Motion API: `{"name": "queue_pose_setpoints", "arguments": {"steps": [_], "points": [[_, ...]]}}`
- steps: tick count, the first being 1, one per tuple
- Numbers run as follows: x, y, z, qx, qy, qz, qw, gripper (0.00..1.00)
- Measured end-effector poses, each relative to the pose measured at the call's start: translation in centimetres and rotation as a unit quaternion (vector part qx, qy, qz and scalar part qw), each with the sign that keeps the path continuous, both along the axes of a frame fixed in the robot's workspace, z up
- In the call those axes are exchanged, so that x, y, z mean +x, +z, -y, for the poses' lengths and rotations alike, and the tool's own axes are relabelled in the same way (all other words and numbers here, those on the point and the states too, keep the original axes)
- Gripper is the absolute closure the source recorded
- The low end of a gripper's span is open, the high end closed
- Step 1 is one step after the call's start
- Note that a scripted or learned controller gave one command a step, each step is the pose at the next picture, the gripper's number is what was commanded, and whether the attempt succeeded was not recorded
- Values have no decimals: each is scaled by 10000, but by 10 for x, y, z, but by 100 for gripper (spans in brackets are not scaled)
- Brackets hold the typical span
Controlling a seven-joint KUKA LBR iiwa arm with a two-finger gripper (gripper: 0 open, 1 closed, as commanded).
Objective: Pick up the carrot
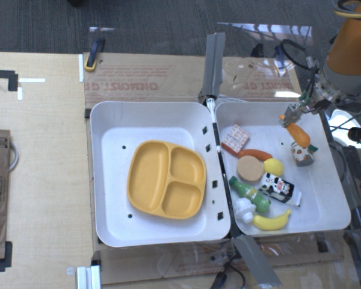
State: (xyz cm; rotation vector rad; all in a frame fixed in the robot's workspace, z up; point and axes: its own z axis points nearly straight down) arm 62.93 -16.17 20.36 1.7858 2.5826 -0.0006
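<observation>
The carrot [299, 134] is an orange toy lying at a slant over the back right part of the right bin [325, 218]. My gripper [296, 114] comes in from the upper right and sits at the carrot's upper end. Its fingers are shut on that end, with a bit of orange showing on their left side. The rest of the carrot points down and to the right, just above a small white, green and red toy [303, 155].
The right bin also holds a red-and-white box [235, 139], a red sausage [257, 154], a tan disc [250, 168], a lemon [274, 166], a black-and-white carton [279, 189], a green bottle [250, 194] and a banana [272, 221]. A yellow divided plate [166, 178] lies in the left bin [108, 161].
</observation>
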Motion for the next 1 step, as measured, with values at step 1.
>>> {"name": "queue_pose_setpoints", "arguments": {"steps": [1], "points": [[-21,41,44,-4,-694,0,9976,100]]}}
